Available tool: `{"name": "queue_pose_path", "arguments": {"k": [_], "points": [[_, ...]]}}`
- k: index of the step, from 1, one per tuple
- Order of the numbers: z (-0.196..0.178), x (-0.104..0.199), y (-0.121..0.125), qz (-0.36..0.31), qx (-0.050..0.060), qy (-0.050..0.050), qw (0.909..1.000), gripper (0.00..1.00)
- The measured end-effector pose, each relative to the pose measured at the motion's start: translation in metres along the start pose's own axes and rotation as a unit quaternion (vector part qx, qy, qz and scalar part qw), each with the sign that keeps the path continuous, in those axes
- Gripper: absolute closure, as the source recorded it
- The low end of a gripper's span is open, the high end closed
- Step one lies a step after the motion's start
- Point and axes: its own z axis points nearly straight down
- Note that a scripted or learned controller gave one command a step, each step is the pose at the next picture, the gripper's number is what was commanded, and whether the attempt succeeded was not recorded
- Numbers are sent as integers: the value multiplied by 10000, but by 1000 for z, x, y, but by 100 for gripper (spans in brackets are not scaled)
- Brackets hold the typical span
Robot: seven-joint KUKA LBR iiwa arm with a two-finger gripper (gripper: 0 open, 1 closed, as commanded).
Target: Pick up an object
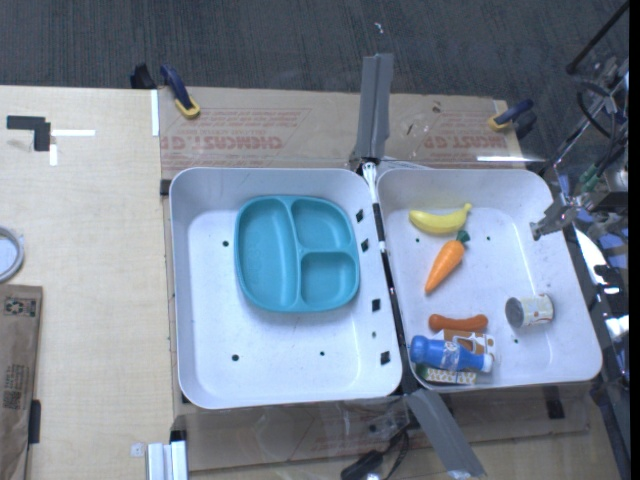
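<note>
Pale wooden counter [80, 268] at the left of the frame, carrying two shallow white bins side by side. Left white bin [200, 368]: a turquoise plastic divided plate [297, 254], three compartments, lying flat at the bin's centre. Right white bin [560, 358], left to right: a blue-capped drink bottle with a printed label [452, 352] lying on its side at the lower edge; a short orange sausage-shaped toy [458, 322] just above it; an orange toy carrot with a green top [446, 263], tilted, near mid-bin; a yellow toy banana [440, 219] just above the carrot; a small cream cylinder cup [529, 311] on its side toward the right wall. No object is lifted; all candidates rest on the bin floor. At the right edge of the frame, grey arm hardware overhangs the bin's rim; whether the claw is apart or together cannot be told from here. For a sound pick, the carrot or the cup looks the better target, each standing apart from its neighbours; the bottle and sausage lie close together and risk a double contact. Descend squarely, claw across the narrow axis.
</note>
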Motion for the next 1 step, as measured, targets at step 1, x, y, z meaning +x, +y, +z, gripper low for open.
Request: {"name": "queue_pose_path", "arguments": {"k": [1], "points": [[161, 46, -21, -36, -8, 2, 10000, 0]]}}
